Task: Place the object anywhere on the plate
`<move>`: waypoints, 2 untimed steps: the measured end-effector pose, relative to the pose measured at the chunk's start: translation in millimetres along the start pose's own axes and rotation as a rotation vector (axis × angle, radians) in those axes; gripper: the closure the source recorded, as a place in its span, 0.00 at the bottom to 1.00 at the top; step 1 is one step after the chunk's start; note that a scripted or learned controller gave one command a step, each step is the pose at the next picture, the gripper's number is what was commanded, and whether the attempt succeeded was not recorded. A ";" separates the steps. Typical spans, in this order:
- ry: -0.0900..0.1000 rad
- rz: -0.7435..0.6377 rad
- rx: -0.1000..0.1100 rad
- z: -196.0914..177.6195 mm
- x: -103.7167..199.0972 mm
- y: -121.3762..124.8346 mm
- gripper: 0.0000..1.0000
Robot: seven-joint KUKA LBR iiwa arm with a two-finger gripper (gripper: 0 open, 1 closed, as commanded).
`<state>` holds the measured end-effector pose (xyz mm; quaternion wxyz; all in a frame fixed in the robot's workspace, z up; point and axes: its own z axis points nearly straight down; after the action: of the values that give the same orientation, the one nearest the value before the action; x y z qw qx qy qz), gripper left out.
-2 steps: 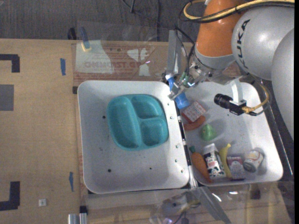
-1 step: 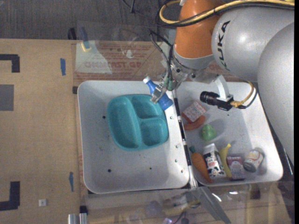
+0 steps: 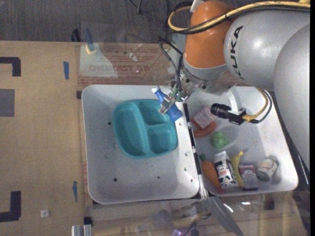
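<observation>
A KUKA arm's gripper pinches a blue object at the far right corner of a teal plate.

Nearest the camera and well to the right of the plate, a carrot (image 3: 210, 176), a small carton (image 3: 224, 170), a banana (image 3: 237, 161), a purple pack (image 3: 247, 176) and a can (image 3: 268, 168) crowd the front of the right bin (image 3: 290, 173). A little farther back, nearer the plate's right side, lie a green lump (image 3: 220, 139), a red piece (image 3: 204, 128) and a white packet (image 3: 203, 116).

The plate (image 3: 135, 132), with three compartments, sits in the far half of the left bin (image 3: 98, 181), a bare stretch of bin floor in front of it.

At the plate's far right corner the gripper (image 3: 170, 102) has its fingers closed on the blue object (image 3: 174, 114), which sticks out on both sides of them. The object's lower end hangs over the plate's right rim, beside the wall between the two bins. Whether it touches the plate cannot be told.

Behind and to the right of the plate, the arm (image 3: 256, 43) rises past its orange band (image 3: 209, 33). To the plate's left, the bench (image 3: 39, 132) runs out brown.
</observation>
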<state>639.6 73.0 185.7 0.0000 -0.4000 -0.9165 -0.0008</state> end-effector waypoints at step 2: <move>-0.003 0.002 -0.006 -11.4 -1.8 0.7 1.00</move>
<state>641.3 72.1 197.0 -0.0024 -0.4010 -0.9161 -0.0030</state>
